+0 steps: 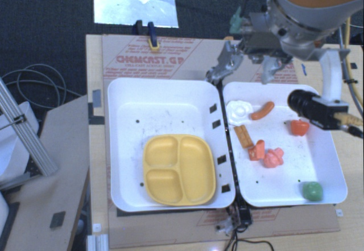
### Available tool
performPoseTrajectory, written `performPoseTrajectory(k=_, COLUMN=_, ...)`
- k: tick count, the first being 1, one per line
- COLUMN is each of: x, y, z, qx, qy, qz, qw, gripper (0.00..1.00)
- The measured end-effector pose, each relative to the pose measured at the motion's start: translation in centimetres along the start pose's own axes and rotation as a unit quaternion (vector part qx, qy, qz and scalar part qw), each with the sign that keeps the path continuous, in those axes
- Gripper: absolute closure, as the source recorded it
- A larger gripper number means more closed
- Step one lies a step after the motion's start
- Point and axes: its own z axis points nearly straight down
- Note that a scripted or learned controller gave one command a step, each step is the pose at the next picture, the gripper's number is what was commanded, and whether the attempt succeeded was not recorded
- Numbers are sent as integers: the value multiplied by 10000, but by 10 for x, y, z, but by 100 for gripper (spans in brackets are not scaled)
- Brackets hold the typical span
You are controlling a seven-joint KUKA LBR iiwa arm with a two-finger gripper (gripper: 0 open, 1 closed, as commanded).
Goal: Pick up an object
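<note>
Nearest me, front of the right bin (pixel 335 187), sits a green ball-ish item (pixel 311 190), well apart from everything else. Looks like the easiest pick imo: open space all round. Prob light, hard plastic, rounded so it could squirt out of a pinch; I'd close across its widest part, low.

In the left bin (pixel 122 130) there's a yellow divided plate (pixel 179 169), flat and wide, poor choice for two fingers.

Mid right bin: a pink-orange cluster (pixel 266 154), two or three pieces touching, w/ an orange stick (pixel 243 136) just beside it near the divider. Crowded, I'd skip. Further back a red piece (pixel 299 127), then a sausage (pixel 262 110) next to a white fried egg (pixel 239 110). All toy food by the look, so light and stiff, somewhat slick. Sausage would take a grip across its short axis; egg is too flat.

Far end: gripper (pixel 247 70) hangs above the back rims where the two bins meet, fingers (pixel 223 68) spread apart, nothing btwn them. Nothing picked yet. A black cylinder (pixel 313 108) on a white bracket juts over the right bin's far right side; I'd watch clearance there.
</note>
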Motion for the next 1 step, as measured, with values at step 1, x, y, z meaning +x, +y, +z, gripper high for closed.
performPoseTrajectory(k=1, x=40, y=0, z=0, qx=-3, qy=3, qz=-3, qw=10000, gripper=0)
